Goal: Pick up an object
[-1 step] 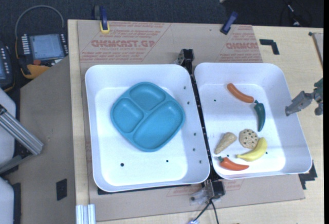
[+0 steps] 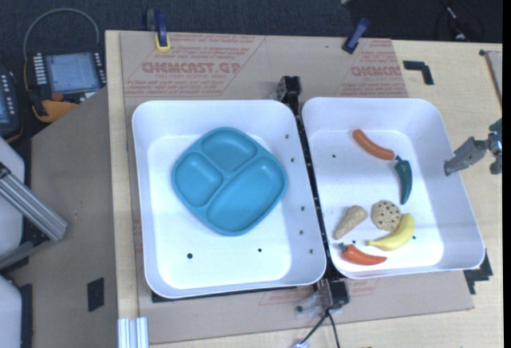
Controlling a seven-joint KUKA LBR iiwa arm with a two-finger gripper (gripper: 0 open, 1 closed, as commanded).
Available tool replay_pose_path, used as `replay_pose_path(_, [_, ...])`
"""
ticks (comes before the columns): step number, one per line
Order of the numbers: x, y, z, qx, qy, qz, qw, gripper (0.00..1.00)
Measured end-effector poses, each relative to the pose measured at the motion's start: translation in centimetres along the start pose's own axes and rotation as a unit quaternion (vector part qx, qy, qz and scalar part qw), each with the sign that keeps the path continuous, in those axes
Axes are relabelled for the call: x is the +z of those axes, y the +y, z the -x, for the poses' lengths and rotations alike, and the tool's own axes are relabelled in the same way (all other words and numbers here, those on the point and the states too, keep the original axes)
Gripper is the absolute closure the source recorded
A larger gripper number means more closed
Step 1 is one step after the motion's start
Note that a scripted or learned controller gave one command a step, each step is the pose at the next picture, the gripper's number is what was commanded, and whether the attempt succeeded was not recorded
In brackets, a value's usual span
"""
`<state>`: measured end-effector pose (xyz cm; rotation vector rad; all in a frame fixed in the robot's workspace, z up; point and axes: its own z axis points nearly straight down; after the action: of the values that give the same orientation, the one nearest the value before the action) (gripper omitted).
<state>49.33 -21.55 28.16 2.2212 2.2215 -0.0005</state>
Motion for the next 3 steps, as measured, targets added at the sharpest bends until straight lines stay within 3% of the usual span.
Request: replay_pose_path(3, [16.4,-1.4,0.0,0.001,0.002,-0.003,1.0,0.0])
